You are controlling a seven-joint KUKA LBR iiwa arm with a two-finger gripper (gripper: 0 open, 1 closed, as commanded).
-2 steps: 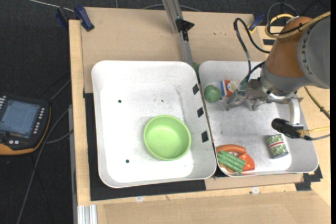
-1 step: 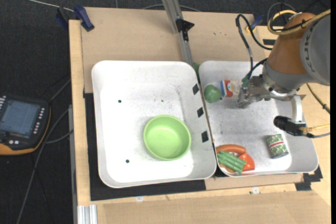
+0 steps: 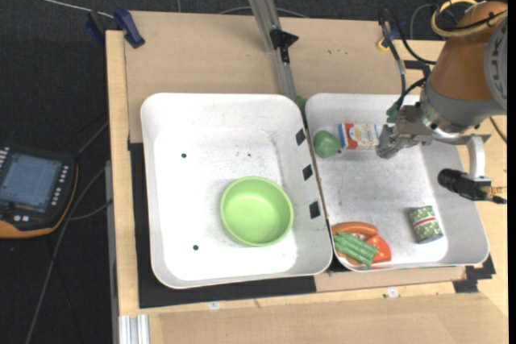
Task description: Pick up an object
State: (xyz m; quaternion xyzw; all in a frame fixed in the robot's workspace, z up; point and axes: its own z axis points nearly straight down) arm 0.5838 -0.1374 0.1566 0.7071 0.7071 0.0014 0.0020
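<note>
White plastic fills my screen: two shallow bins side by side on the bench, and the arm [image 3: 472,64] I am running reaches in from the right over the right bin [image 3: 363,193]. Its gripper [image 3: 393,142] hangs low at that bin's far end, right beside a small carton [image 3: 359,136] with red and blue print that lies on its side; whether metal touches the carton I cannot tell, and I cannot tell how the gripper is set or whether it has hold of anything. Just past the carton, farther left of the gripper, sits a green ball [image 3: 326,143] near the dividing wall. Nearer the camera than the gripper, a small printed can [image 3: 425,223] lies toward the right rim, and an orange-and-green toy vegetable bundle [image 3: 362,245] rests in the near left corner. Well off to the gripper's left, a green bowl [image 3: 256,210] stands upright in the left bin [image 3: 185,173].
</note>
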